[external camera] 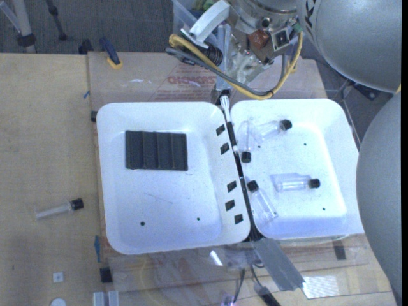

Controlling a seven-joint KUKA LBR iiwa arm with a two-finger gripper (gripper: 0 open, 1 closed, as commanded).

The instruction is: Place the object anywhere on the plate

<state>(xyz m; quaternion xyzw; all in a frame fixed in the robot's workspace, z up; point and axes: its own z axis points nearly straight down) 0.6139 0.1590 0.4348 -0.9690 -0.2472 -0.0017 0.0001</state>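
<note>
Gripper (pixel 237 75) hangs above the far edge where both bins meet; can't tell its state. Left white bin (pixel 115 228) holds a dark ribbed rectangular plate (pixel 157 150). Right white bin (pixel 338 209) has clear black-capped plastic vials (pixel 294 183), well apart from it.

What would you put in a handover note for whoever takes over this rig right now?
Gripper: raised above the far edge of the bins, near their shared wall; nothing visible between its fingers.
Right bin: four clear vials with black caps, at and; the last two lie close to the dividing wall.
Left bin: dark ribbed plate with nothing on it.
One more vial lies on the bench outside the bins.
Done: no object on the plate yet.
Left: pick a vial, carry it over and set it on the plate.
</note>
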